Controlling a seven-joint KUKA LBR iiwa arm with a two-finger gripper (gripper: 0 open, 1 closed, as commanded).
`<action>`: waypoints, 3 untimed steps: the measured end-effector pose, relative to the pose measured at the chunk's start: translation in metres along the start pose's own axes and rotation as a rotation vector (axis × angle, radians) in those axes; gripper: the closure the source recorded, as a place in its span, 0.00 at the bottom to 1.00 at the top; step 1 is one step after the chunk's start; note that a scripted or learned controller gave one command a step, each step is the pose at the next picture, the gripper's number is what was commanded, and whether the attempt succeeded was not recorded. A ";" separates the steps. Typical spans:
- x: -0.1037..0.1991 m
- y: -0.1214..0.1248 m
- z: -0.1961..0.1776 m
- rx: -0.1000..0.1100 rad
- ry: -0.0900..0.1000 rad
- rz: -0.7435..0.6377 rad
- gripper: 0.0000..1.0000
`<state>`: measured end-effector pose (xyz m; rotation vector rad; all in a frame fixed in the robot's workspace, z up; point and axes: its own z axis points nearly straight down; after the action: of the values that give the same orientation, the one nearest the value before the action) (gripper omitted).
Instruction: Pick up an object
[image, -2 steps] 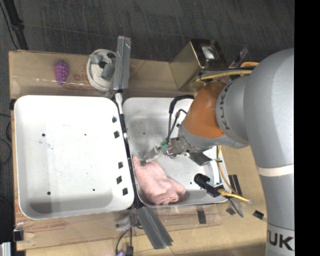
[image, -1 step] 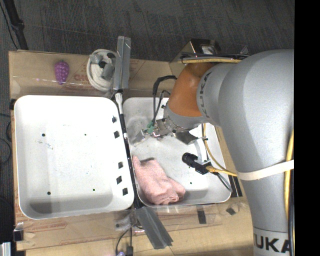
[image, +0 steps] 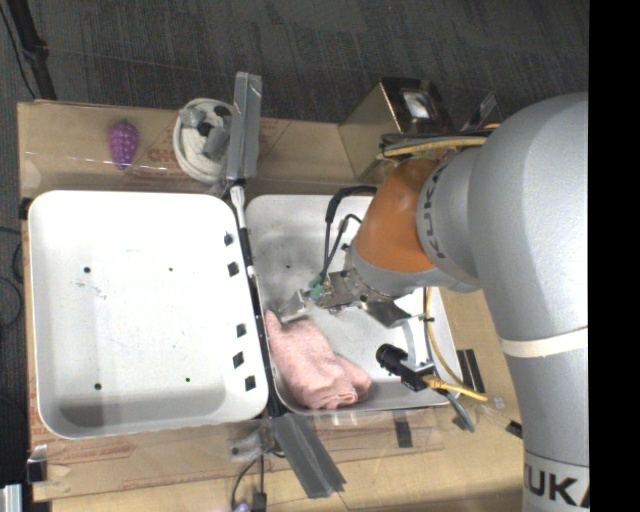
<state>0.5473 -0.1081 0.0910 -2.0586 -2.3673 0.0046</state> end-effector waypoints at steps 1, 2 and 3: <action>-0.016 0.071 -0.001 -0.003 0.000 -0.027 0.00; 0.009 0.027 0.000 -0.001 0.000 -0.132 0.00; 0.007 -0.023 0.000 -0.001 0.000 -0.161 0.00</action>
<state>0.5239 -0.1047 0.0910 -1.8617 -2.5257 0.0024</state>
